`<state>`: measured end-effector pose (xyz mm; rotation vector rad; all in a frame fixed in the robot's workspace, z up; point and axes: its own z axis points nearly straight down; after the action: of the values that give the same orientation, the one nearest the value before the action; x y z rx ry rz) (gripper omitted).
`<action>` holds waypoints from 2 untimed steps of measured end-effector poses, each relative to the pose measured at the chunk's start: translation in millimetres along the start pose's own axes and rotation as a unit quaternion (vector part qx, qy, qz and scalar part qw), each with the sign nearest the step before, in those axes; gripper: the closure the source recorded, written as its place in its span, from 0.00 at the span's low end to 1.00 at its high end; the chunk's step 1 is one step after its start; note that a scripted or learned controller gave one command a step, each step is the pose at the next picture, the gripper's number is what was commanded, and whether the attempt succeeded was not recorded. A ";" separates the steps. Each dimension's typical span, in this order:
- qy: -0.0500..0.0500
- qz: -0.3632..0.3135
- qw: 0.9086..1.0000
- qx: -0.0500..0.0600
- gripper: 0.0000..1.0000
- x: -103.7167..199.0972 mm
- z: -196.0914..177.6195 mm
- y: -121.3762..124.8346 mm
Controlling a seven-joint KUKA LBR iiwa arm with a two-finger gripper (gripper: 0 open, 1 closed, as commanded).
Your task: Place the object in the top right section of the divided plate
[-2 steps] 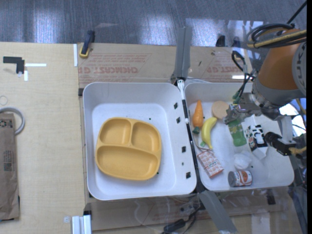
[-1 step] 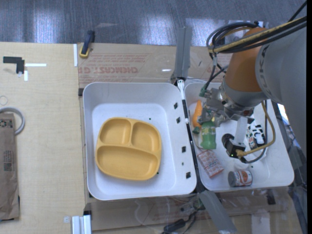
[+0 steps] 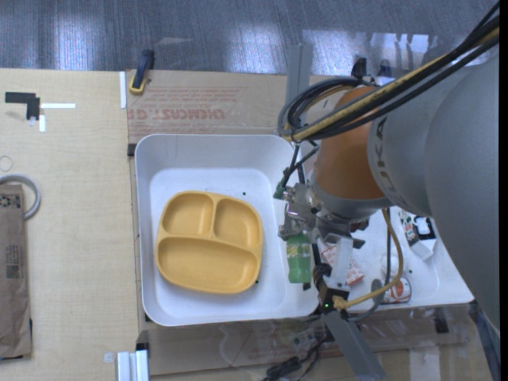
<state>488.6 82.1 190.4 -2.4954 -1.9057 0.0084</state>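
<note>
Gripper (image 3: 304, 232): largely hidden beneath the grey arm (image 3: 444, 133); whether wide or narrow cannot be told. Green object (image 3: 299, 262): just below gripper, at the rim between bins; a grasp is not discernible. Divided plate (image 3: 210, 241): yellow, in left bin (image 3: 151, 213). Right bin's contents mostly obscured. Desk (image 3: 63, 213): pale wood; cardboard (image 3: 198, 105) behind.

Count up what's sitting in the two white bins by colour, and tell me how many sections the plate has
Yellow: 1, the divided plate in the left bin, with 3 sections
Green: 1, a small packet at the bins' shared edge, just under the gripper
White and red: at least 2 wrappers in the right bin, partly hidden by the arm
Total: at least 4 things
</note>
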 end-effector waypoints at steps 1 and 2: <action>0.006 0.026 1.000 -0.012 1.00 57.5 80.5 -6.5; -0.001 0.011 1.000 -0.004 1.00 82.9 92.5 -21.2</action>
<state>489.4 167.5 97.8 -2.5225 -1.8816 0.0044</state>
